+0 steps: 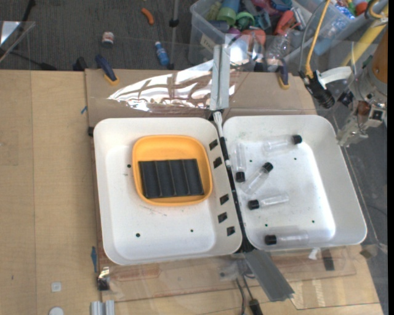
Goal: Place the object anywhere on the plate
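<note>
An orange plate (172, 146) lies in the left bin (117, 203), and a black ribbed insert (170, 178) covers most of its middle. Several clear vials with black caps lie scattered in the right bin (332, 184): one near the back (280, 143), one by the divider (239, 161), one tilted in the middle (259, 176), one lower (271, 200) and one along the front wall (288, 237). My gripper (352, 126) hangs at the right bin's far right corner, above the rim and apart from every vial. Nothing shows in it.
A clear tub of coloured items (258, 18) stands behind the bins. Cables and arm parts (332, 80) crowd the back right. A metal post (219, 77) rises at the divider's far end. Black clips (221, 200) line the divider.
</note>
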Available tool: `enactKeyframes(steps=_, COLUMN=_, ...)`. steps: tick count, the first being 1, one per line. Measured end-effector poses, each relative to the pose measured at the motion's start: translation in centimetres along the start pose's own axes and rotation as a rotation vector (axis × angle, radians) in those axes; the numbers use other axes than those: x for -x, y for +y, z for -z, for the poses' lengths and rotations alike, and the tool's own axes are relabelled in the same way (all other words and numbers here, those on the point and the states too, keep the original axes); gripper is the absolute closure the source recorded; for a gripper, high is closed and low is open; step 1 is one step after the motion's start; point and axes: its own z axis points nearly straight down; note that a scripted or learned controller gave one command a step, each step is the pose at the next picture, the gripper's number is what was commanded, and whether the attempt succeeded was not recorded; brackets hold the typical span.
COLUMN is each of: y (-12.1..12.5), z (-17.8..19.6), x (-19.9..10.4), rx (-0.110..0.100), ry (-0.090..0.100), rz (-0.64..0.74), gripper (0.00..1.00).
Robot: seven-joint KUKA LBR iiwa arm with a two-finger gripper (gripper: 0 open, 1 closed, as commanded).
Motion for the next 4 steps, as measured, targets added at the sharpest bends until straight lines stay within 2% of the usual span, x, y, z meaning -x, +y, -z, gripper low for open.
enactKeyframes(steps=1, y=0.0, z=0.0, x=0.0, rx=0.000, ry=-0.001, rz=0.000, gripper=0.00)
enactKeyframes(steps=2, y=0.1, z=-1.3, x=-1.0, rx=-0.001, ry=-0.002, rz=-0.005, gripper=0.00)
enactKeyframes(steps=4, y=-0.1, z=0.3, x=-1.0, rx=0.000, ry=-0.002, rz=-0.002, gripper=0.00)
